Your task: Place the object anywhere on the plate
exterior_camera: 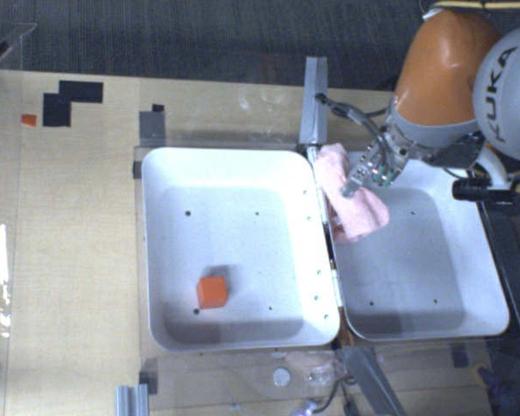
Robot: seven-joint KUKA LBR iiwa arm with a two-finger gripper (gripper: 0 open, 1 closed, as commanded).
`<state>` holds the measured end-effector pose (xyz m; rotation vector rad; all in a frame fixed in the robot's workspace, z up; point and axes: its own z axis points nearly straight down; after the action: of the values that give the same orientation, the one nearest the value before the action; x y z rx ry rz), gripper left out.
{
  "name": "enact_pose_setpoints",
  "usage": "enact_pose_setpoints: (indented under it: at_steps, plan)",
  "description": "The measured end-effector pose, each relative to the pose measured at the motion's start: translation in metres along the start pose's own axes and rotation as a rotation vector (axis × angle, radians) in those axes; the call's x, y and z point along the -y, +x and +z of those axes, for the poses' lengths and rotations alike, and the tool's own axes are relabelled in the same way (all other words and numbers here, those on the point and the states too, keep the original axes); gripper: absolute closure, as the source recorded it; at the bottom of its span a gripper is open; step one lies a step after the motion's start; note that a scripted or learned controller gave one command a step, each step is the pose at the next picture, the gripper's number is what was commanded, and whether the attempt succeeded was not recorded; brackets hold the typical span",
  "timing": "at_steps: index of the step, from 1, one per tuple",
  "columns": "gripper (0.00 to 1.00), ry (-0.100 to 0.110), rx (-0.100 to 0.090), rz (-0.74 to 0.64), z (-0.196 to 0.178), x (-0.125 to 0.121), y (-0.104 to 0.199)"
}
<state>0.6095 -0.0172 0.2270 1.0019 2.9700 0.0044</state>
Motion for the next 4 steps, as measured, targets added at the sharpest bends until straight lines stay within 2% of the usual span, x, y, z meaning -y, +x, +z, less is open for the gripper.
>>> enact_pose_setpoints:
  at_steps: [1,2,4]
  plan:
    - [1.00,-0.001,-0.001,-0.400,0.005,-0.038,0.035]
    - [1.00,-0.002,-0.003,-0.648,0.015,-0.083,0.064]
    - [1.00,-0.003,-0.003,-0.652,0.003,-0.166,0.121]
